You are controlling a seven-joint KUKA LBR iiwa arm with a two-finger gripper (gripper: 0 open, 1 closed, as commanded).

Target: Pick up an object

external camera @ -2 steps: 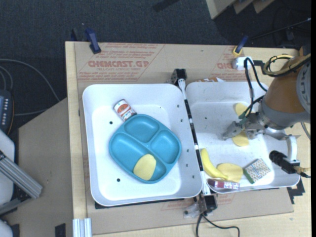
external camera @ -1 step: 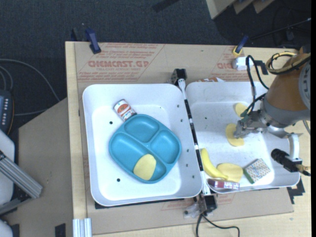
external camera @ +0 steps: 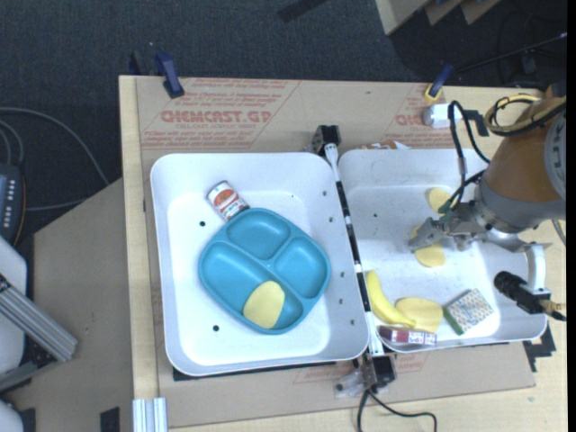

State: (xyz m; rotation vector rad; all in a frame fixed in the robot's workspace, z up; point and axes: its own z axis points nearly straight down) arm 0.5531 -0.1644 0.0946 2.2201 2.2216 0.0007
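My gripper (external camera: pixel 430 234) hangs low in the right bin (external camera: pixel 387 183), at its middle right. Just below it, touching or nearly so, lies a small yellow piece (external camera: pixel 433 257). A second pale yellow piece (external camera: pixel 438 198) lies just behind the gripper, partly hidden by a cable. A banana (external camera: pixel 378 299), a yellow rounded item (external camera: pixel 419 312), a speckled block (external camera: pixel 469 311) and a red-and-white packet (external camera: pixel 407 336) lie along the bin's front. I see nothing lifted off the floor of the bin.
The left bin (external camera: pixel 171 268) holds a blue divided plate (external camera: pixel 270 255) with a yellow item (external camera: pixel 265 304) in its front compartment, and a small red-and-white can (external camera: pixel 226 200) behind it. The arm's body (external camera: pixel 522 178) and cables cover the right bin's right side.
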